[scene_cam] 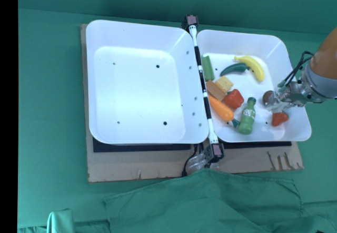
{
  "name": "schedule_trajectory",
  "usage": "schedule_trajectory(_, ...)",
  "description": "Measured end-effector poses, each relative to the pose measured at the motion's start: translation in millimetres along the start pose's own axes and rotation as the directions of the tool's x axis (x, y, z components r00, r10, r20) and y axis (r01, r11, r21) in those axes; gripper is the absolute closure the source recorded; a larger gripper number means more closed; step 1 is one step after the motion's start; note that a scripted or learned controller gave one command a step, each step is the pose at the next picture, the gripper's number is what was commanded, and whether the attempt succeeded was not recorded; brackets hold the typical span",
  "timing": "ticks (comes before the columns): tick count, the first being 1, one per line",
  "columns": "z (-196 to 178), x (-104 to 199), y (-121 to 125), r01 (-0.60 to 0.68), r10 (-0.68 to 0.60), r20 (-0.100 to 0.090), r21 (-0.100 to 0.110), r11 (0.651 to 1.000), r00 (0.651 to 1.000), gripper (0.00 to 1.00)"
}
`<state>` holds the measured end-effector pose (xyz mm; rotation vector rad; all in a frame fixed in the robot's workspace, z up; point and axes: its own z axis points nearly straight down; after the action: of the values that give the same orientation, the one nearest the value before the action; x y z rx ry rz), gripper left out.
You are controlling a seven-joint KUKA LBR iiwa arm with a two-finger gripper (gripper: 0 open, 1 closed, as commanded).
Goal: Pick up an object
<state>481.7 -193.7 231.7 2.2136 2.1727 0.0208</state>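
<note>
Toy produce lies in the right bin point(274, 48): a yellow banana point(251, 67) at the back, a red pepper point(234, 99), an orange carrot point(220, 109), a green bottle point(247, 115), and a small red piece point(279, 118) near the front right. Gripper point(277, 99) hovers just above that red piece; its opening cannot be determined. Left bin point(138, 82) adjoins.

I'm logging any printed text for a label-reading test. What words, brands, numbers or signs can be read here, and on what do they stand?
No text can be read in this view.
The green bottle in the right bin carries a pale label: too small and blurred to read.
The banana, the carrot and the left bin bear no visible writing.
</note>
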Motion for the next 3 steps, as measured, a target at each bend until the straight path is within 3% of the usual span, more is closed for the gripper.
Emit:
schedule_trajectory(1, -82, 58, -11, 0.023, -0.022, -0.017, 0.026, 0.999, 1.0, 1.0)
schedule_trajectory(3, -101, 52, -10, 0.009, -0.008, -0.012, 0.022, 1.0, 1.0, 1.0)
